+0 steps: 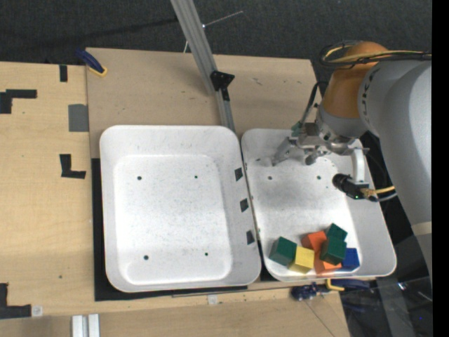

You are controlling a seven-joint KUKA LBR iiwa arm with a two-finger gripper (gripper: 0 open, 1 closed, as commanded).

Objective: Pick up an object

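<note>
Gripper (295,152), fingers spread wide and holding nothing, hovers at the right bin's (280,188) far edge; two green, two orange, one yellow, one blue blocks (316,250) cluster, axes jumbled, at its near edge.

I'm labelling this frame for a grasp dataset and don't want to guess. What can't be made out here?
- Gripper: seen from above in the camera view, its fingers too small and blurred to read as open or shut.
- Block pile in the right bin: blocks overlap, so the exact count is unclear; the orange ones are partly covered by the green ones.
- Arm: cut off by the frame's right edge.
</note>
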